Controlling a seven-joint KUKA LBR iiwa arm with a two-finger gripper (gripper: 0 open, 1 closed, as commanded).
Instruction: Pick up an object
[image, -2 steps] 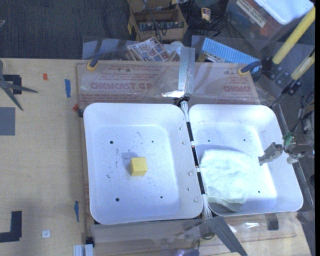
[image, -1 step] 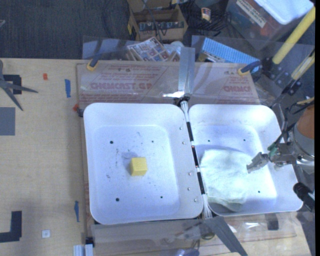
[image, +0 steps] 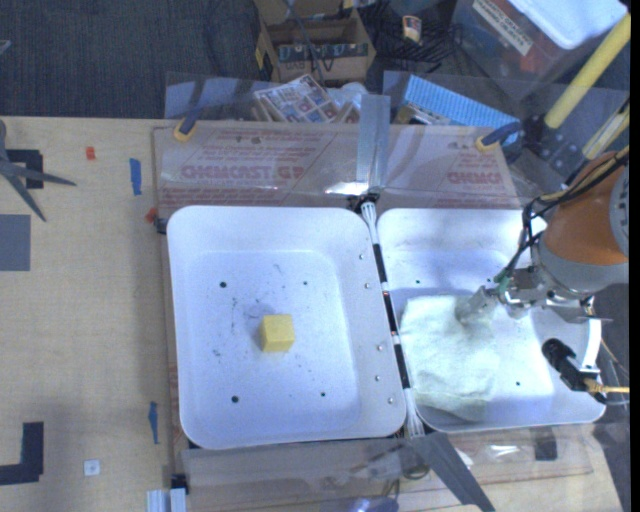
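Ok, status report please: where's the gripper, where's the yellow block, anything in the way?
Gripper low in right bin, over pale cloth. Yellow block alone mid left bin, untouched. Raised divider between the bins.

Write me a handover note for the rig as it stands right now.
Pincer: low over the right white bin, above the crumpled pale cloth; finger state unclear, nothing seen held.
Small yellow foam cube: near the middle of the left white bin, untouched, well apart from the arm.
Done: nothing picked yet.
Left: grasp one object, probably the cloth under the pincer, and lift it clear.
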